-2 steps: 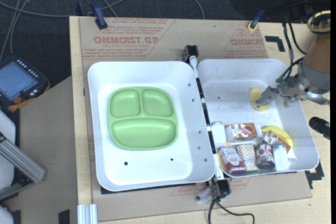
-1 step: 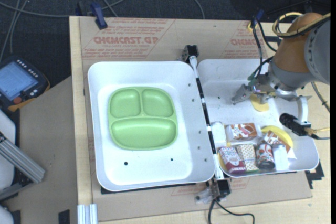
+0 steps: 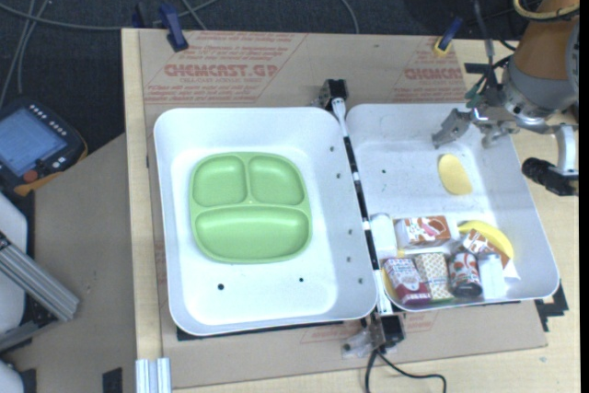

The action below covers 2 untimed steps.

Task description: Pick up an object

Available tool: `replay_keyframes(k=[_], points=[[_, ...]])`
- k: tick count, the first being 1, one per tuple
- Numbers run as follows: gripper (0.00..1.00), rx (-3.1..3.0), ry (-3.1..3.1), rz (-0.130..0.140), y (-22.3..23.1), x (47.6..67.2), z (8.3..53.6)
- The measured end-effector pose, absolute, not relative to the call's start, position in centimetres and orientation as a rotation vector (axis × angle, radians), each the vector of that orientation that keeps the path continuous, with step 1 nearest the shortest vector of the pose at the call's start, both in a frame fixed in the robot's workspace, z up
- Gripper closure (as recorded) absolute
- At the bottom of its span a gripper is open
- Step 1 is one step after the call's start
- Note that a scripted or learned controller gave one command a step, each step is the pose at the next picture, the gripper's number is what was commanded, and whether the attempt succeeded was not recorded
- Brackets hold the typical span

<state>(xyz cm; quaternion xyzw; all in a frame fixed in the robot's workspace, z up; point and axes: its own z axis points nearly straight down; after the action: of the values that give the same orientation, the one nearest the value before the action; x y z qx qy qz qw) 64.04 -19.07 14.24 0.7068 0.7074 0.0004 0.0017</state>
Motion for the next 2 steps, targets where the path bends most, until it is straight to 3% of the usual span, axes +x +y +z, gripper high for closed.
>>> replay_keyframes(k=[1, 2], points=[[0.00, 2.222, 2.223, -0.002, -19.3, 62.0, 8.4], [1.00, 2.219, 2.221, 0.000, -19.3, 62.2, 9.5]])
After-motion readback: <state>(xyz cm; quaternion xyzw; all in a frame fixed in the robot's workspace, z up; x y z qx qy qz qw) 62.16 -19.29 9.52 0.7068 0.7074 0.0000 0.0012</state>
